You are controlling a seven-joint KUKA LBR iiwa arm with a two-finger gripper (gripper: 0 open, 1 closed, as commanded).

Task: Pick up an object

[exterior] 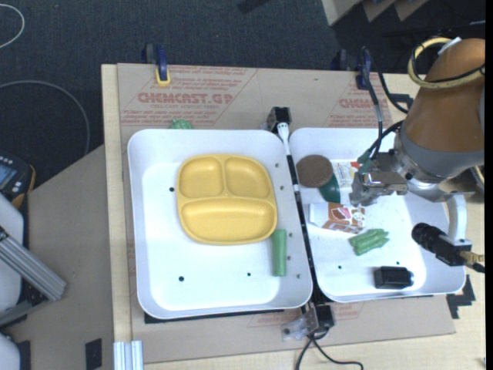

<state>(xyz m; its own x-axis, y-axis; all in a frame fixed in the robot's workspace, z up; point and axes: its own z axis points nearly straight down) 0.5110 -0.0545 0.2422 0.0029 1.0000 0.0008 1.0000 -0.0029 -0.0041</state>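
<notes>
No object is being carried yet. The end effector (359, 193) is being held low in the right bin (431, 284), above a printed packet (337, 216); its grip state cannot be told. Grasping and lifting are being awaited.
</notes>
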